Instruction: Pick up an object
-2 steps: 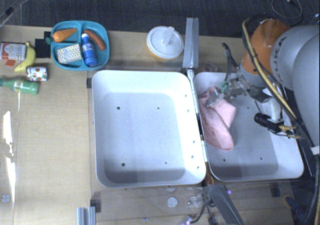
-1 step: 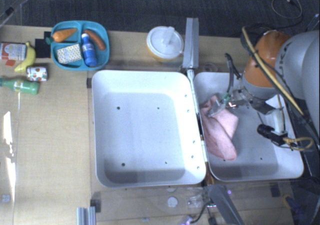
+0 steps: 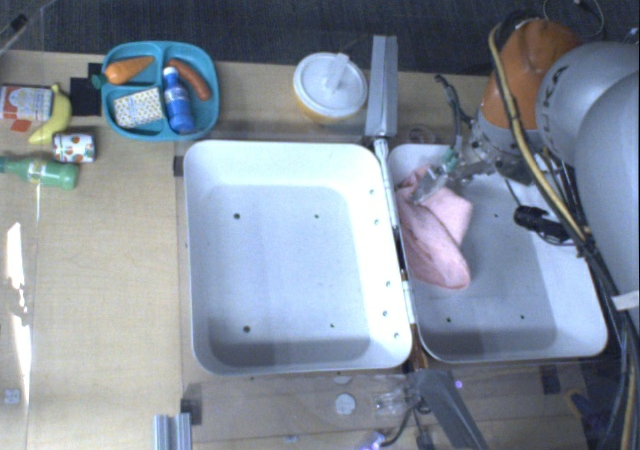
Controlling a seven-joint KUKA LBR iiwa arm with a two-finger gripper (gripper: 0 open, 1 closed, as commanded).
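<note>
Pink cloth (image 3: 438, 238) bunched in right bin (image 3: 520, 323), toward 10 o'clock corner. Gripper (image 3: 437, 181) at its top edge; jaws' state unclear. Likely soft, light; pinch raised fold.

Robot lab bench

Two shallow white plastic bins (image 3: 290, 258) sit on a pale wooden bench (image 3: 90, 278); a grey cabled robot arm (image 3: 590, 108) reaches in; toy food fills a blue divided tray (image 3: 160, 90).

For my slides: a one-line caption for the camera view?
Grey arm's gripper at the top of a soft pink cloth bundle in the right-hand white bin.
</note>
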